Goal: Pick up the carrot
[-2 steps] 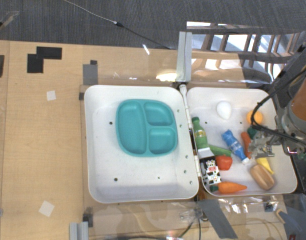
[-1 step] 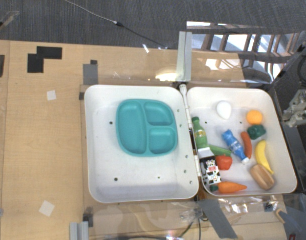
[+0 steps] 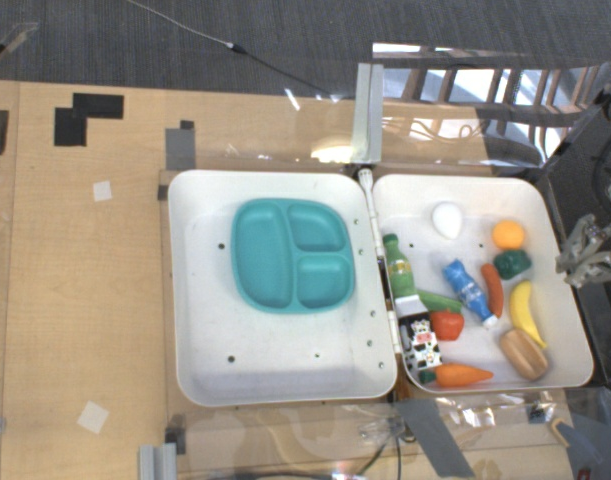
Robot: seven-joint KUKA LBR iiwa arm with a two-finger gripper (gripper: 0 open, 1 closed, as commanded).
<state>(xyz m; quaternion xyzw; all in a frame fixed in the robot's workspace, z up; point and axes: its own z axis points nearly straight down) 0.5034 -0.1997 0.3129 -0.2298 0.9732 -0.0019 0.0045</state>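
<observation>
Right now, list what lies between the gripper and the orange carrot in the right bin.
In the camera view, between the gripper and the orange carrot lie the curved yellow banana and the brown bread roll.

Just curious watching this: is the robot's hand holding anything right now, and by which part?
Nothing is held. The hand sits at the right bin's edge; the carrot lies in the bin.
</observation>
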